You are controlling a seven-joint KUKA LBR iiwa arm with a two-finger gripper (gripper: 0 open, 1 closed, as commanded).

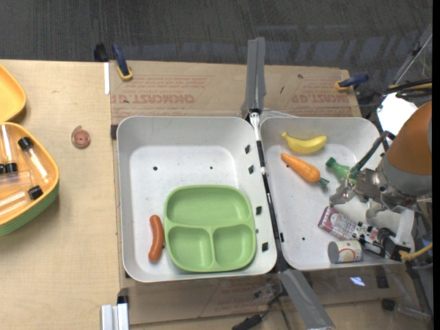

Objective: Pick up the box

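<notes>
The box (pixel 338 221) is a flat pink and white carton lying at the right of the right bin (pixel 295 243), partly under the arm. My gripper (pixel 352 190) hangs just above the box's upper left end, coming down from the grey wrist with its orange band (pixel 414 150). The wrist hides much of the gripper. I see nothing lifted off the bin floor.
In the right bin lie a yellow banana (pixel 305 142), an orange carrot (pixel 300 167), a green item (pixel 338 167) close to the gripper, and a small can (pixel 344 251) on its side below the box. The left bin (pixel 137 184) holds a green divided plate (pixel 210 227) and a sausage (pixel 156 238).
</notes>
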